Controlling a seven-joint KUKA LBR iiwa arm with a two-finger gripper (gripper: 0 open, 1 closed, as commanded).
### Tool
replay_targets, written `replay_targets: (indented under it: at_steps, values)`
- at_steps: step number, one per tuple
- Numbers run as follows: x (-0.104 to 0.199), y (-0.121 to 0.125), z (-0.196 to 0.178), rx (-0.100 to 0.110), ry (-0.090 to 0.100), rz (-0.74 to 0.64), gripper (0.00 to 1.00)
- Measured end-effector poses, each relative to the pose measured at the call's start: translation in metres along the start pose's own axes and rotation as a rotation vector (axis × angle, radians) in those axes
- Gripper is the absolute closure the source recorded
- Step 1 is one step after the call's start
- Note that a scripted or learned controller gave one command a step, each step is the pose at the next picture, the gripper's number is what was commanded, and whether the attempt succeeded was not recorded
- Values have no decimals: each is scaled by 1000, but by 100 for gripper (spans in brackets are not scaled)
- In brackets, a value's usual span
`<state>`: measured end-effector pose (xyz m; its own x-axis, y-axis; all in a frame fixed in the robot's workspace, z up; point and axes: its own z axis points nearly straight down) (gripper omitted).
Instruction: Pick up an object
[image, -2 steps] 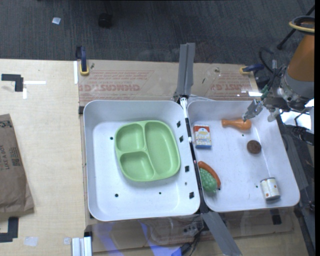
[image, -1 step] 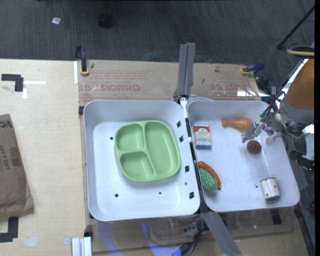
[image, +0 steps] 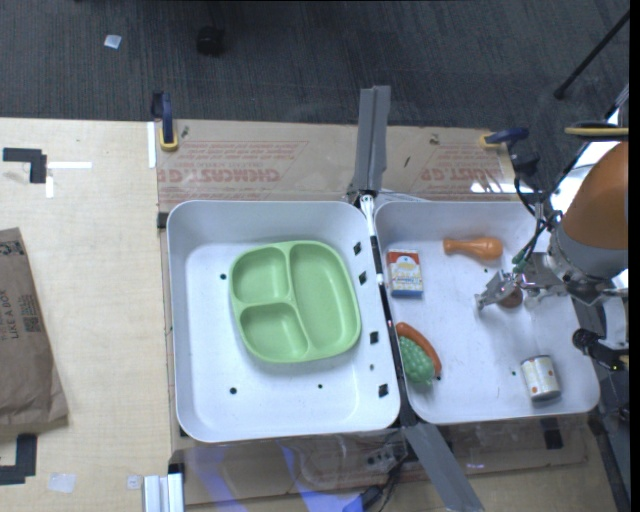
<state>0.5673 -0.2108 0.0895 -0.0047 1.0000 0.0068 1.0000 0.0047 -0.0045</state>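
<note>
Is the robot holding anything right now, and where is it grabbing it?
It cannot be told: the gripper sits low in the right bin, against something small and brown.

Two bins are set side by side at the middle of the frame on the surface (image: 90, 330). In the left bin (image: 190, 390) a divided plate (image: 296, 300) is placed near the centre. In the right bin (image: 470, 385) a small box (image: 405, 272) lies at the upper left, a carrot-shaped toy (image: 418, 355) at the lower left edge, a gourd-shaped toy (image: 474, 247) toward the top, and a can (image: 541, 378) at the lower right. The gripper (image: 497, 293) is positioned over the right bin, below the gourd-shaped toy. A paper bag (image: 25, 330) lies at the frame's left edge.
</note>
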Motion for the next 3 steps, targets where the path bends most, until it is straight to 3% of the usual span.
replay_targets:
  at_steps: [1,2,3]
  values:
    - [0,0,0,0,0,0,0]
    - [-11,81,-99,-4,-8,107,0]
    - [5,91,-81,-2,-7,183,0]
